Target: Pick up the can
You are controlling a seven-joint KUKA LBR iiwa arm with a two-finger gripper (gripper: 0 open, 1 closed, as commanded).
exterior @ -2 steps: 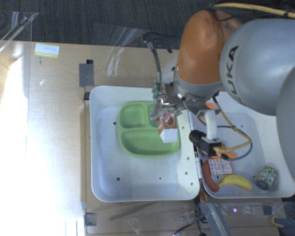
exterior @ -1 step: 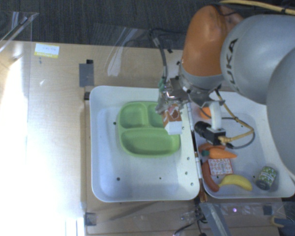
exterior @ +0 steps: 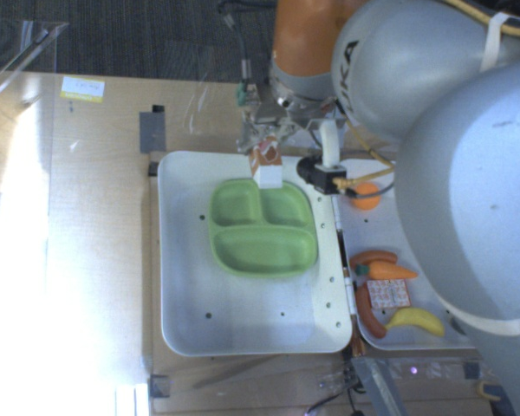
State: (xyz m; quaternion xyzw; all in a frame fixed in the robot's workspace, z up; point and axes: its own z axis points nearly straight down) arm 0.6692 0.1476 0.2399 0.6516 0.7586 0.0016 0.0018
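Note:
The can, small with a brown upper part and a white lower part, hangs just above the back rim of the green divided plate in the left bin. My gripper comes down from the orange-banded wrist at the top and is shut on the can, whose upper end sits between the fingers. The can's lower end hangs free, slightly tilted.
The right bin holds an orange fruit, a carrot, a red sausage, a small patterned box and a banana. The big grey arm covers the right bin's far side.

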